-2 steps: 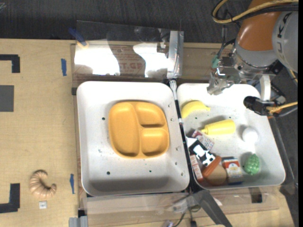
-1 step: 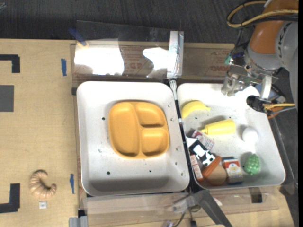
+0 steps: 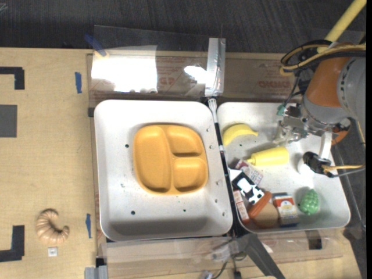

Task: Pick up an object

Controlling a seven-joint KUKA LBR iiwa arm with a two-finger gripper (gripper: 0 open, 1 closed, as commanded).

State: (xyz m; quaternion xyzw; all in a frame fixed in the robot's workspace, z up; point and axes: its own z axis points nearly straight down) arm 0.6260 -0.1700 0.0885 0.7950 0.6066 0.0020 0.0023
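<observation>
Gripper (image 3: 289, 128) hangs over right bin (image 3: 343, 211) far edge, beside yellow cup (image 3: 270, 157); nothing visibly held. Yellow cup lies on side mid-bin, near far edge. Best: descend centred over cup, close across narrow width, avoid yellow lemon (image 3: 237, 133).

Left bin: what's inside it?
The left bin holds one orange tray with three compartments, lying flat near the middle. Whatever is under the tray is covered.

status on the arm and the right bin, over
Gripper low over right bin, nothing seen held. Yellow cup on its side just below it. Yellow bowl alongside.
</observation>
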